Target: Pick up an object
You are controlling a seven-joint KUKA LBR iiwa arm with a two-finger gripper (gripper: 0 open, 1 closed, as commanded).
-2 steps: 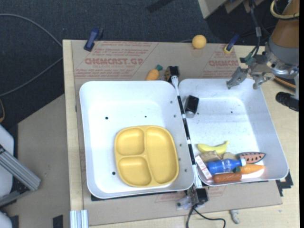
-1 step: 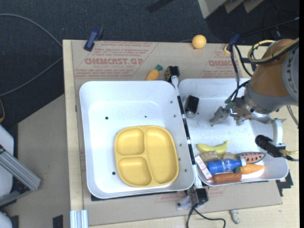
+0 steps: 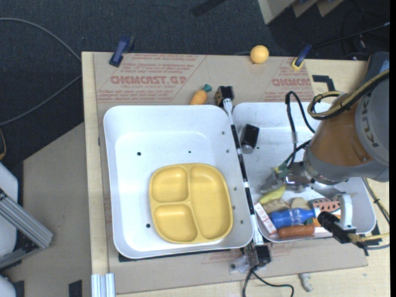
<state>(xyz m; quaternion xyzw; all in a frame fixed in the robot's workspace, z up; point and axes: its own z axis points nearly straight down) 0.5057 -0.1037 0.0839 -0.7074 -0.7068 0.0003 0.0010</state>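
Nearest, at five o'clock, a blue bottle (image 3: 296,217) and red sausage-shaped toy (image 3: 296,231) lie among clutter in the right bin (image 3: 266,117). Just above, the pincer (image 3: 286,177) hangs over them; its state I cannot tell. At nine o'clock sits a yellow divided plate (image 3: 190,202) in the left bin (image 3: 167,129). Farthest, at twelve, an orange ball (image 3: 259,54) rests on the worktop (image 3: 154,79).

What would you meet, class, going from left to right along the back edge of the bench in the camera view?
Blue clamp → small orange carrot-shaped toy → small black block at the bins' rim → round yellow-orange ball → blue-and-yellow clamp.
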